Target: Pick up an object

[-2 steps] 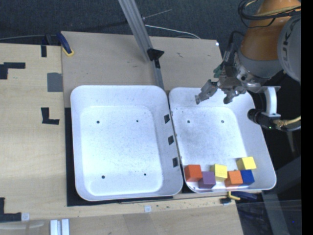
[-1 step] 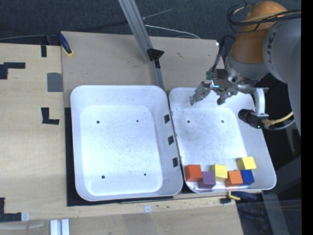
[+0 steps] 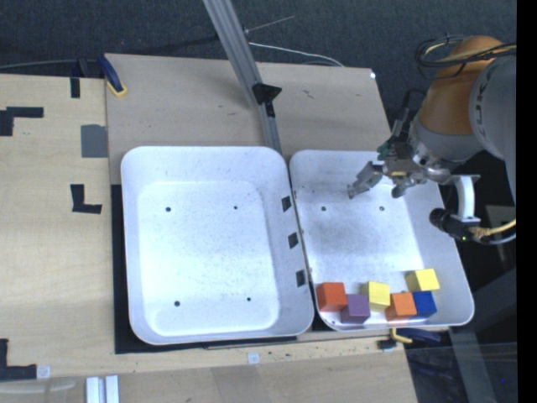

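Note:
Small blocks lie along the near edge of the right bin [image 3: 369, 233]: an orange one [image 3: 331, 295], a purple one [image 3: 358, 307], a yellow one [image 3: 378, 294], a second orange one [image 3: 402, 306], a blue one [image 3: 424, 304] and another yellow one [image 3: 424, 280]. My gripper [image 3: 379, 183] hangs over the far part of the right bin, well away from the blocks. Its two fingers are spread apart and hold nothing.
The left bin [image 3: 205, 242] sits beside the right one. A slanted metal pole [image 3: 239, 53] crosses the bench behind the bins. The arm's orange band [image 3: 457, 99] rises at the right edge.

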